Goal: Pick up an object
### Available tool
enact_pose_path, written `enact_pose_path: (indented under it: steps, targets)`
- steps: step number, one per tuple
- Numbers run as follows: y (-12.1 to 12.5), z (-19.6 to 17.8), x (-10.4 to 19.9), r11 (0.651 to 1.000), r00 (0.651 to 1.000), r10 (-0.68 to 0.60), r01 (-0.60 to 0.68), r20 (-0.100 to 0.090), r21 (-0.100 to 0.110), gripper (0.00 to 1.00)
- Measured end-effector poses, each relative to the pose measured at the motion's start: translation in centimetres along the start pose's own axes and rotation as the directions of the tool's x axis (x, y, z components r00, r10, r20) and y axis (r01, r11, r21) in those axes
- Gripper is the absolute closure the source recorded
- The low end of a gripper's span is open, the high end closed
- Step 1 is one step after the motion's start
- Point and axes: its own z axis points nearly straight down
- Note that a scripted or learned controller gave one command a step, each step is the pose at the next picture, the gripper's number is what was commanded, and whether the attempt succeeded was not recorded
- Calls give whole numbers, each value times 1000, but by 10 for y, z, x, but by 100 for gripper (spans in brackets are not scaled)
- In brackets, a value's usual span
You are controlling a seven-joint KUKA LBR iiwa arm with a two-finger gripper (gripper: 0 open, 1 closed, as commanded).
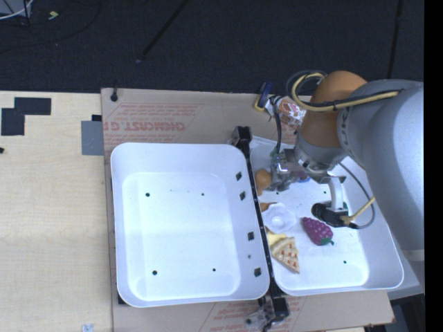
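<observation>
Arm: grey, with an orange band above the wrist, reaching in from the right and bent down over the right bin.
Pincer: low over the upper left part of the right bin, close to the black divider between the bins; its state cannot be told from this slant, and nothing can be seen held in it.
Orange round object: just left of the pincer, at or against it; contact cannot be told. It lies by the bin's left wall.
White round cup-like piece: below the pincer, near, lying apart from it on the bin floor.
Purple grape bunch: below and to the right of the pincer, apart from it, just under a black part of the arm's fittings.
Waffle-patterned wedge: well below the pincer, near the bin's lower left, with a yellow piece touching its upper left edge.
Left bin: left of the pincer, across the divider.
Bench: cardboard sheet under both bins.
</observation>
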Motion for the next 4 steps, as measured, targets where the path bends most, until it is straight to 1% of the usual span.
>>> enact_pose_path:
  steps: [1,2,3,4]
  targets:
    - [0,0,0,1000,1000,1,-1,0,0,100]
    - [0,-10,-1,1000,1000,1,-1,0,1,100]
    - [0,0,0,1000,1000,0,0,1,0,100]
    - [0,-11,-1,1000,1000,2,-2,1,-3,100]
